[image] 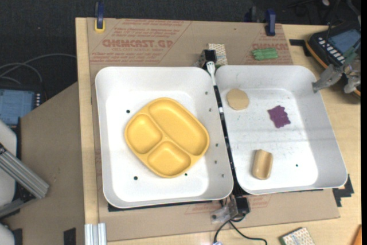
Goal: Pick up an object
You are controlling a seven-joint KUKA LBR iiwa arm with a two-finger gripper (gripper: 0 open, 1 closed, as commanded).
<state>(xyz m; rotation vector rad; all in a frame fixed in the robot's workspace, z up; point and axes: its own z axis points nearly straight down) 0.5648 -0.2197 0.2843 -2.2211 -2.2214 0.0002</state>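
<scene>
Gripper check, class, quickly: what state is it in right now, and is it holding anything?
Gripper: at the right bin's far right edge, nothing visibly held; open or closed cannot be told.

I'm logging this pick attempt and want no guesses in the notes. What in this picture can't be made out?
- Hand: cut off by the camera view's right edge and blurred; its state can't be told.
- Purple object: too small and flat-looking to identify.
- Green object on the board: too small to name.
- Item at the bottom edge: cut off by the frame.
</scene>
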